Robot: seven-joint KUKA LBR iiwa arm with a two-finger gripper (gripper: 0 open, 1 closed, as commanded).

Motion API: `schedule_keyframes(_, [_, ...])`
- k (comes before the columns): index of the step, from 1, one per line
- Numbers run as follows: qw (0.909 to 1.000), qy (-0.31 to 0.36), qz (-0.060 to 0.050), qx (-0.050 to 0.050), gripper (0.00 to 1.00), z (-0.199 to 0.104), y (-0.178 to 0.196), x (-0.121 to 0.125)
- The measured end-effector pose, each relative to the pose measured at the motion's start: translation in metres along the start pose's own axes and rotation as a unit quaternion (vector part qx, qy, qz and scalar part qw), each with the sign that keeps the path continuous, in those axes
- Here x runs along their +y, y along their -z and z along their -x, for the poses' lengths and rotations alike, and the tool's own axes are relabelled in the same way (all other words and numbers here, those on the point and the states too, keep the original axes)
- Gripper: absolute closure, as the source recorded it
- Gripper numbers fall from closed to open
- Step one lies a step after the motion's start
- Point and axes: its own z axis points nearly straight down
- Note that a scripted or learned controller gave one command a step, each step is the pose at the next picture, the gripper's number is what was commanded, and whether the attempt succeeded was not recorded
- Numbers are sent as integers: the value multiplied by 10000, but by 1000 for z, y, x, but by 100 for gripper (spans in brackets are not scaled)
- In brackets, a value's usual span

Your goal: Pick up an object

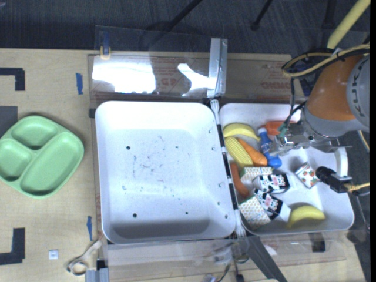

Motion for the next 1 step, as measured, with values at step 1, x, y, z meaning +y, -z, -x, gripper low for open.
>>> schedule_keyframes(1, [9991, 411, -95, 37, 100, -58, 79, 53])
